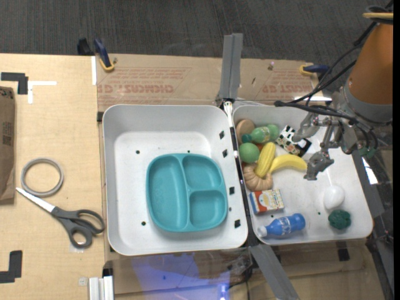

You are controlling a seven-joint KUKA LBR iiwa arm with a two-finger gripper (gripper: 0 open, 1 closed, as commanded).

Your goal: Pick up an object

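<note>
Two white bins [119,167], we count one teal three-part tray [186,192], one curved banana [289,162], one smooth egg [333,197], gripper [317,165] jaws unclear to us.

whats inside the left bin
A teal divided tray lies flat in the left bin, its three compartments bare. The bin floor beneath the tray is covered, so anything under it cannot be seen.
</note>
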